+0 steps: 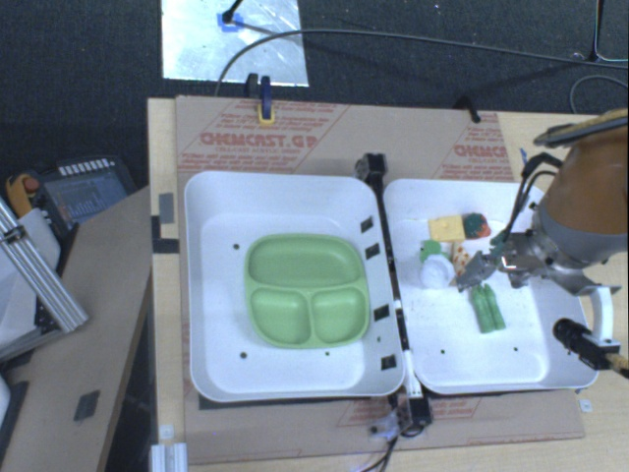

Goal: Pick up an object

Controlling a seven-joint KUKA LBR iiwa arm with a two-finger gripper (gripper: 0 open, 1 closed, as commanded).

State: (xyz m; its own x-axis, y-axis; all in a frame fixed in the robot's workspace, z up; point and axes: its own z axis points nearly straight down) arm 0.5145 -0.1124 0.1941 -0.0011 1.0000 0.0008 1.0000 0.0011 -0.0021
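Reaching in from the right, the arm (590,205) hides part of the right bin (491,362); whether the tool (476,273) is wide or narrow cannot be told. It hangs over a green object (487,309), near a yellow block (446,228). The left bin (216,264) holds a green tray (305,291).

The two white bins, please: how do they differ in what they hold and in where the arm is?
The left bin holds one large green divided tray; the right bin holds several small items, including a yellow block and a green stick. The gripper is over the right bin, away from the left. Both are shallow and white.
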